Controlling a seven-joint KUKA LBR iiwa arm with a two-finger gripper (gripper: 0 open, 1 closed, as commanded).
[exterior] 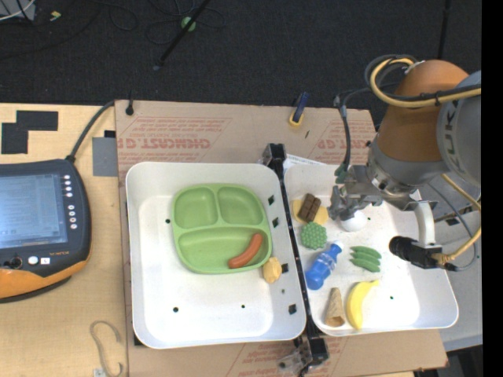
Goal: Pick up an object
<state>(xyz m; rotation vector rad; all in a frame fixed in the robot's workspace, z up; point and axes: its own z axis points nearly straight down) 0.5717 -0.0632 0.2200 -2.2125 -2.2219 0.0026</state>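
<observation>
Around the gripper (346, 214) (grip state unclear) crowd a brown block (310, 206), green ball (313, 235) and blue bottle (323, 265).

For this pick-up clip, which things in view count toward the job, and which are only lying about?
Part of the job:
- gripper, over the right bin
- right bin's items: banana, blue bottle, green pea pod, brown block

Lying about:
- green plate with sausage in left bin
- control pendant
</observation>
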